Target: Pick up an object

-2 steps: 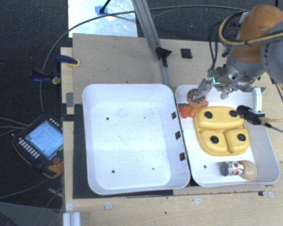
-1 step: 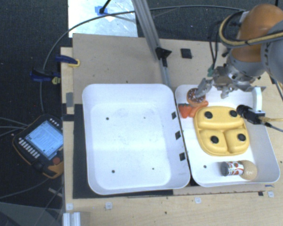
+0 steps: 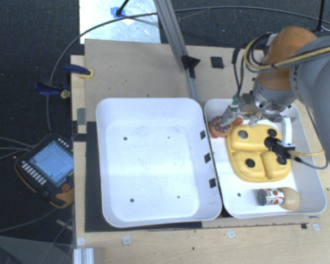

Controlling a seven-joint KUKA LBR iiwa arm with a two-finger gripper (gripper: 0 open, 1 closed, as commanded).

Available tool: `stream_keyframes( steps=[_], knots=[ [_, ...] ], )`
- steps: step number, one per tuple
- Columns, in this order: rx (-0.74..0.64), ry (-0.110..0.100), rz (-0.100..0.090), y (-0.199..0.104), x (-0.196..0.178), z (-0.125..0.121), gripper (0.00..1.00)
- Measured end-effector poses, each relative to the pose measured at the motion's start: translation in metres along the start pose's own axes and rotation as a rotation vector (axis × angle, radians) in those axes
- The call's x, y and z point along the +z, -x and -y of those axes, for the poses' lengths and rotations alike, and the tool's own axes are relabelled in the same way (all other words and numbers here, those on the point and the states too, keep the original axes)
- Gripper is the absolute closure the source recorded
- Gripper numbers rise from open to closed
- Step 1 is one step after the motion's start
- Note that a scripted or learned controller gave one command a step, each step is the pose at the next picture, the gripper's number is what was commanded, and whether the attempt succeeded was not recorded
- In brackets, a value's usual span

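Two shallow white plastic bins [image 3: 151, 161] sat side by side. The right one [image 3: 313, 194] held three objects: one yellow moulded plastic piece [image 3: 253, 153], one small bottle [image 3: 278, 197] (lying down), one reddish-orange round item [image 3: 216, 127].

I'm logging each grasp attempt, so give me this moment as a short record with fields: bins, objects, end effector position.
left bin: white
right bin: white, holds the objects
objects: yellow molded toy; small bottle lying on its side near the front; reddish round item at the back left corner
end effector: low over the right bin's back left, beside the reddish item
grasp: cannot tell
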State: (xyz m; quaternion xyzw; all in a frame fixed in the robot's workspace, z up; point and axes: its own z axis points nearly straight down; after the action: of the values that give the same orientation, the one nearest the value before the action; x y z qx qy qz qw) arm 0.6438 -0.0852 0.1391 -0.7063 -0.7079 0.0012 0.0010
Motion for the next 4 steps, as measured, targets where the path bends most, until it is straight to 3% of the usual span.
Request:
stream_keyframes(
  steps=[1,2,3,4],
  knots=[
    [-0.002,0.019,0.001,0.0,0.01,-0.005,0.0],
    [-0.001,0.019,-0.002,-0.001,0.002,-0.005,1.0],
    [-0.004,0.011,0.0,-0.01,-0.057,-0.011,1.0],
    [-0.004,0.009,0.0,-0.011,-0.088,-0.012,1.0]
  ],
)
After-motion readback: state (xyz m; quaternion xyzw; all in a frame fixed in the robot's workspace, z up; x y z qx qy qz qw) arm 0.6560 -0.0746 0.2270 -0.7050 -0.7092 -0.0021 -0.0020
